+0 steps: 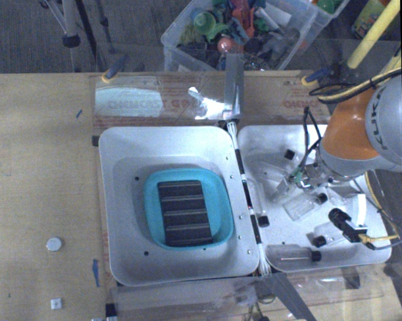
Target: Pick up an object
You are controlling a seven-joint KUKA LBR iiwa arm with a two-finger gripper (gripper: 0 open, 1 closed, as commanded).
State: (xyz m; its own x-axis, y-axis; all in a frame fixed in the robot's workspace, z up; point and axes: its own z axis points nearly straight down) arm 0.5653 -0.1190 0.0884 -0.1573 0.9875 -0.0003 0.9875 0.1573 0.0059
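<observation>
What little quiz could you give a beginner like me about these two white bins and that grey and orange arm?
1. True or false: the turquoise dish with the dark ribbed block lies in the left white bin.
2. Over which bin does the grey arm with the orange band hang? A) left B) right white bin
3. What small round thing lies on the bench left of the bins?

Key: 1 true. 2 B. 3 a small grey disc.
</observation>
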